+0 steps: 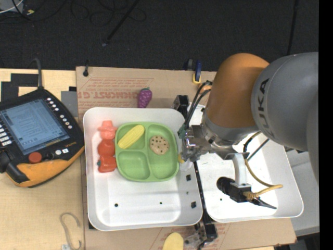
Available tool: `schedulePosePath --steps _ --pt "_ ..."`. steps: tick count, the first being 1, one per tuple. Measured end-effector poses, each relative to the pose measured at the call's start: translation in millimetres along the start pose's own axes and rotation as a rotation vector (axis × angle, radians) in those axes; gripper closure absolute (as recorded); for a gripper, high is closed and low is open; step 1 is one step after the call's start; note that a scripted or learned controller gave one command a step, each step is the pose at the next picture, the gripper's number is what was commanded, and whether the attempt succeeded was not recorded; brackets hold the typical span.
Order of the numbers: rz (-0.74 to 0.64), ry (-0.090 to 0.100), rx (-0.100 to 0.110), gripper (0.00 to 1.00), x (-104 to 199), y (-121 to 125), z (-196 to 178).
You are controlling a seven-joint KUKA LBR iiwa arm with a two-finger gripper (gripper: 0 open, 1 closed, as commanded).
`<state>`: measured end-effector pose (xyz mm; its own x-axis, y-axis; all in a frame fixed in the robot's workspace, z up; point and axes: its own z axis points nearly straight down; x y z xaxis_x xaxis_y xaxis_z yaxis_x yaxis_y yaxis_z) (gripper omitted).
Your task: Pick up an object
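Two bins below — gripper (188, 146) hovers at the green tray's (136, 169) three o'clock rim, grip state unclear — descending there risks clipping the rim, missing the cookie (159, 145).

Counts on the bench

Two shallow white bins (104, 212); one green divided plastic plate (136, 168); one yellow toy corn (130, 136); one speckled cookie (159, 145); one red-orange figure (106, 149).
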<state>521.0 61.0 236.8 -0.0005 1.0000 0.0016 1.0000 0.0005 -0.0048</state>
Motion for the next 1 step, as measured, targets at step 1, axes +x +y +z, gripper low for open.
schedulePosePath --steps 1 --pt "0.000 -0.001 0.000 1.00 -6.9 -1.8 5.0"
